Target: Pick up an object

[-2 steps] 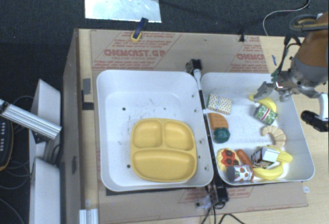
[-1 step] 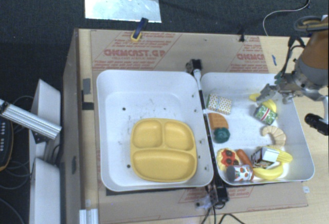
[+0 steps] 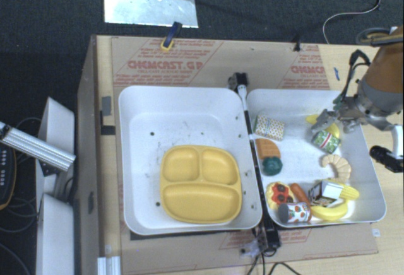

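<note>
My gripper hangs over the upper right part of the right bin, at the end of the grey arm with its orange band. Directly below it lies a green can, touching it or very close; whether the can is held I cannot tell. A small yellow piece lies just left of the gripper. A beige croissant-shaped toy sits below the can.
The right bin also holds a patterned box, an orange toy, a teal ball and a pile with a banana at the front. A yellow divided plate lies in the left bin.
</note>
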{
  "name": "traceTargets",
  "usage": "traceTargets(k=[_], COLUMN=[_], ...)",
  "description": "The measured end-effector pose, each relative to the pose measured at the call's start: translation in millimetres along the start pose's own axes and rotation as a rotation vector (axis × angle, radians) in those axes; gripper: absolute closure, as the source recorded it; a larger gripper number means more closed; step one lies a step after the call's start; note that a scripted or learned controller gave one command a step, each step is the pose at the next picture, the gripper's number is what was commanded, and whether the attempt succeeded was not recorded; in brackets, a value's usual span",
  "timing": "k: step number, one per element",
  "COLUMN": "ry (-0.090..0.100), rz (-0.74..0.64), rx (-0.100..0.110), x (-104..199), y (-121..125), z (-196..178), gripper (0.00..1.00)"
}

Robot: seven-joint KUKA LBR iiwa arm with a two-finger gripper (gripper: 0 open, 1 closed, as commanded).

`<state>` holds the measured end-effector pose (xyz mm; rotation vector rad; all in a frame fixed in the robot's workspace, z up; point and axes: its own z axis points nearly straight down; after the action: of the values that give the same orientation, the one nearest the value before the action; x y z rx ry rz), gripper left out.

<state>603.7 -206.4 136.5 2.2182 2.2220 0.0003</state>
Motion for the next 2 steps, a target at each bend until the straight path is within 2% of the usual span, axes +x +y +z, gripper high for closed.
traceTargets(k=[1,2], ry=[0.001,0.000], rz=[-0.002,0.000], rx=[0.000,-0.001], x=[10.8,4.3], y=[3.0,5.5], z=[14.0,23.0], gripper=[0.00,0.00])
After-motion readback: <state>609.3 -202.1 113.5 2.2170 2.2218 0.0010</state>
